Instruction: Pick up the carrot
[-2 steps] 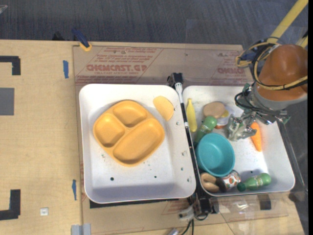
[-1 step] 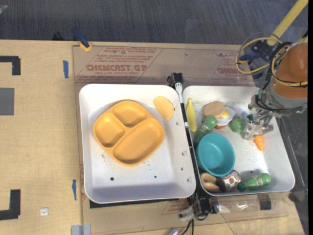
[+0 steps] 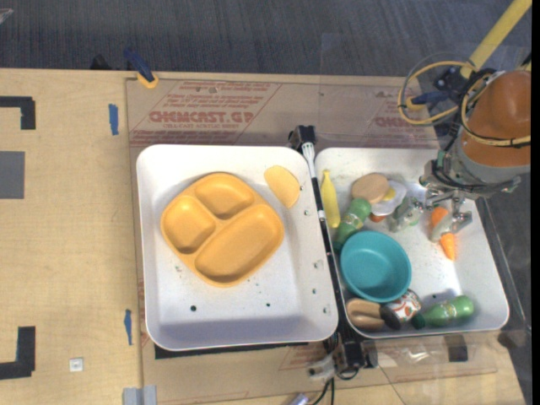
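Note:
The carrot [image 3: 446,241], small and orange, lies on the floor of the right bin [image 3: 494,289] near its right wall, tip pointing toward the front. My gripper [image 3: 445,212] hangs just above the carrot's upper end, under the grey wrist with the orange band. Its metal fingers [image 3: 461,219] stand apart on either side of that end, so the gripper is open around the carrot. The carrot rests on the bin floor.
Left of the carrot, the right bin holds a teal bowl [image 3: 375,264], a green bottle [image 3: 354,218], a tan round piece [image 3: 369,186], a yellow banana [image 3: 329,201] and a green cucumber [image 3: 447,312]. The left bin [image 3: 160,310] holds an orange divided plate [image 3: 224,226].

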`<act>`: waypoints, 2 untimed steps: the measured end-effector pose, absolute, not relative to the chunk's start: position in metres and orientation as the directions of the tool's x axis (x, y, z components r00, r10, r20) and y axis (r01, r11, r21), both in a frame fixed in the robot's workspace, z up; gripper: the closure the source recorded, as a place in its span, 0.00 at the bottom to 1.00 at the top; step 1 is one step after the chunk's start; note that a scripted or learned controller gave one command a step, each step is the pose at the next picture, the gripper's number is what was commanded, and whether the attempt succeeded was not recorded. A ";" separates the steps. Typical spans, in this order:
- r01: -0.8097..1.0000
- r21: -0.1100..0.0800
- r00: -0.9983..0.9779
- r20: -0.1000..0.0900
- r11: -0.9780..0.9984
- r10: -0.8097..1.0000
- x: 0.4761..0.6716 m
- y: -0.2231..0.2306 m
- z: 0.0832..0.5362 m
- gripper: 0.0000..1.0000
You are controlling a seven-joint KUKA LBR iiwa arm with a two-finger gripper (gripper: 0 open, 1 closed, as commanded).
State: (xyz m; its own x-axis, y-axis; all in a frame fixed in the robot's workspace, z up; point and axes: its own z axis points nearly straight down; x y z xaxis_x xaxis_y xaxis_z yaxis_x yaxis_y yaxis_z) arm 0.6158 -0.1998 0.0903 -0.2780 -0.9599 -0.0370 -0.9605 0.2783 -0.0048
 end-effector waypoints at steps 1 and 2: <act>-0.985 -0.015 -0.174 -0.033 0.175 -0.984 0.591 -0.202 0.091 0.00; -0.962 -0.012 -0.271 -0.021 0.271 -0.962 0.555 -0.210 0.091 0.00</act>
